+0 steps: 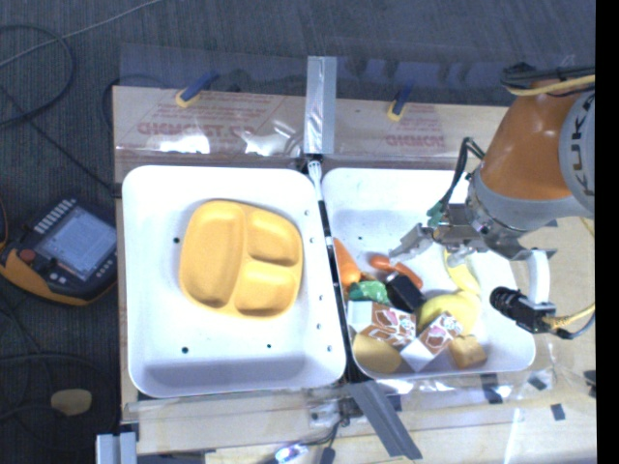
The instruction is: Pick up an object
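Observation:
The right bin (387, 196) holds a pile of toy food along its near side. In it are an orange carrot (344, 262), a red piece (398, 270), a green piece (368, 291), a black piece (401, 294), a yellow fruit (447, 307), a banana (465, 277), two patterned white cartons (387, 325) and a brown chunk (467, 353). My gripper (447, 238) hangs over the right half of this bin, just above the banana and to the right of the red piece. The view shows nothing held in it.
The left bin (155, 356) carries a yellow divided plate (242, 257). A metal bar (320, 104) stands at the back between the bins. The arm's orange band (527, 143) looms over the right bin's far right corner. A handheld pendant (68, 245) lies on the floor to the left.

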